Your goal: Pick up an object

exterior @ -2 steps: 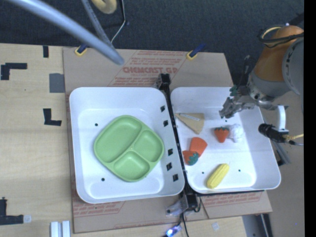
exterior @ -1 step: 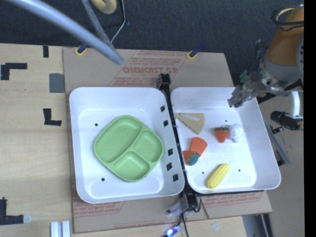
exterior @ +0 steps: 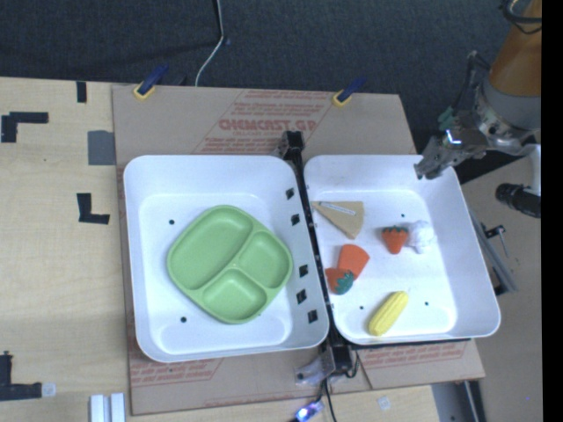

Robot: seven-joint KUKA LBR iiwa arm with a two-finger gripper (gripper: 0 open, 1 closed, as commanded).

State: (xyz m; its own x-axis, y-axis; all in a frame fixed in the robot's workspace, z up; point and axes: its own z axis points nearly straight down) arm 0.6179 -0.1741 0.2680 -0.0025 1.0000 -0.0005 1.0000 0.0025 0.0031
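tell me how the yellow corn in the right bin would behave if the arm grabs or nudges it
The yellow corn looks rounded and elongated, so a nudge would probably roll it sideways. It looks like a small toy, likely light. Its curved sides might slip from a grip across them.

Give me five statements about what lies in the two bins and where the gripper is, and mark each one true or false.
1. The green divided plate lies in the left bin. True.
2. The yellow corn lies in the left bin. False: it lies in the right bin, near the front edge.
3. The gripper is closed around the corn. False: it hangs at the right bin's far right corner, well apart from the corn.
4. The tan wedge lies in the right bin, close to the divider between the bins. True.
5. The right bin holds a single object. False: it holds the wedge, the corn, an orange piece and a small orange and white item.
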